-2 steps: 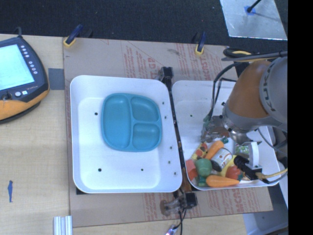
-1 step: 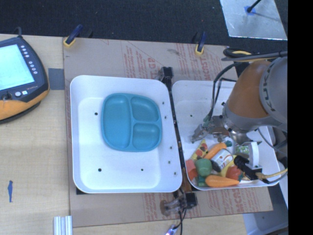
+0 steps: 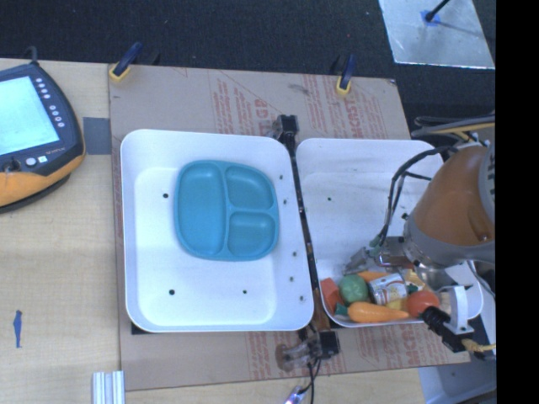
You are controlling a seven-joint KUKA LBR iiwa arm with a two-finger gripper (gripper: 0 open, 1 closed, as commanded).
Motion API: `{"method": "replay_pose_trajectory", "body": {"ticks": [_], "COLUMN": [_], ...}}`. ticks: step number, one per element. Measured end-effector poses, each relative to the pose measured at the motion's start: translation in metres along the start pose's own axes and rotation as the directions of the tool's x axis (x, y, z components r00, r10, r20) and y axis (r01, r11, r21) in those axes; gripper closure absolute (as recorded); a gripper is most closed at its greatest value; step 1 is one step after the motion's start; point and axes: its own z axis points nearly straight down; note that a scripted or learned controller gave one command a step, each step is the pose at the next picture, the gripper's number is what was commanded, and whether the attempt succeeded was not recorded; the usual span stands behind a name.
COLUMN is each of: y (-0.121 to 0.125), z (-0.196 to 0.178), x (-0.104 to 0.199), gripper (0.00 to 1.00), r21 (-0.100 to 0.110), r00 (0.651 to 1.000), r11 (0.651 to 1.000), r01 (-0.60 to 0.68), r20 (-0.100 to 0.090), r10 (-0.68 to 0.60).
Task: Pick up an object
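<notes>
Bench (image 3: 59,293): light wood top, with a brown cardboard sheet (image 3: 253,99) lying under both bins and fixed at its far edge by two clamps with yellow tips (image 3: 125,64).

Left bin (image 3: 139,225): shallow and white, it holds one thing.

Right bin (image 3: 345,183): shallow and white, touching the left bin along the middle; its far half is bare, and its things are crowded in the near corner.

Arm (image 3: 459,200): it comes in from the right over the right bin; the orange band and the grey wrist are seen from above, with black cables looping beside it.

Teach pendant (image 3: 29,137): orange and grey with a bright screen, lying on the bench at the far left, well apart from the bins.

Plate (image 3: 226,210): light blue, with three compartments, flat in the middle of the left bin.

Gripper (image 3: 387,263): low over the pile in the near corner of the right bin. The wrist hides most of it, so I cannot tell how far the claw is open or whether it has hold of anything.

Objects to pick (image 3: 379,297): small toy foods lying close together under and beside the gripper.

Orange carrot (image 3: 377,312): at the near rim of the right bin.

Green round piece (image 3: 354,288): just beside the carrot.

Red piece (image 3: 329,294): at the left side of the pile, near the wall between the bins.
</notes>
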Motion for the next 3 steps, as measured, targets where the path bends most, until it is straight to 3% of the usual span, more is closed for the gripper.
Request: {"method": "replay_pose_trajectory", "body": {"ticks": [1, 2, 3], "y": [0.000, 0.014, 0.014], "z": [-0.009, -0.100, -0.109], "x": [-0.001, 0.076, 0.075], "gripper": [1.00, 1.00, 1.00], "r21": [0.002, 0.002, 0.004], "r00": [1.000, 1.000, 1.000], "r11": [1.000, 1.000, 1.000], "r01": [0.006, 0.000, 0.001], "r20": [0.001, -0.002, -0.002], "r10": [-0.006, 0.000, -0.001]}}
